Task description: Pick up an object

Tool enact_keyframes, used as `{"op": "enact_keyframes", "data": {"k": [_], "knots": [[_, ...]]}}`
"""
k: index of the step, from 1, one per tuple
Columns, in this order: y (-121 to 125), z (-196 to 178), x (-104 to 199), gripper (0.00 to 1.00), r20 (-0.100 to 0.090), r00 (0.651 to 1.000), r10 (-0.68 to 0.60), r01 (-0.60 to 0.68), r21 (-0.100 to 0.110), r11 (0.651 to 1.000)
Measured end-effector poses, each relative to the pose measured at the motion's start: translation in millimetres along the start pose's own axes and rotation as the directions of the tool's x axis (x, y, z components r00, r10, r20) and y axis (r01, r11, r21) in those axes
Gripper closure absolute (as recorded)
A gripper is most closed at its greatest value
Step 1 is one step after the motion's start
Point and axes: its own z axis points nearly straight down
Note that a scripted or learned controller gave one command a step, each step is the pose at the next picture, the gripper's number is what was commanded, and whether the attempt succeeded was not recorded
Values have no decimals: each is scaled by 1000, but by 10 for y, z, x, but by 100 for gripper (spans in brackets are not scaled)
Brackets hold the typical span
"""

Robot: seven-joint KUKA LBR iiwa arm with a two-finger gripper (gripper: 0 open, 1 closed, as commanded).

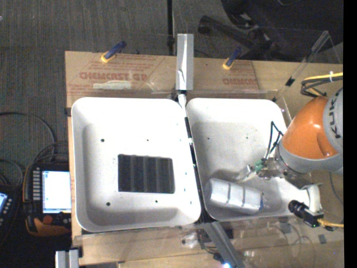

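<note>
Tool [257, 167] low over right bin [223, 116] near its right wall, finger state cannot be determined, grey-white bottle [233, 196] lying flat at bin's front edge, dark ridged tray [145, 173] in left bin [89, 121].

- The two white bins [134, 111] are looking like smooth, matt plastic.
- The ribbed black block [145, 173] is appearing matt.
- The pale bottle [234, 196] is showing a soft sheen.
- The worktop [83, 74] is looking like bare wood.
</note>
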Motion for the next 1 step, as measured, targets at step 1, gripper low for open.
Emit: {"op": "enact_keyframes", "data": {"k": [1], "knots": [[20,-106,8,100,-3,1000,0,0,-4,1000]]}}
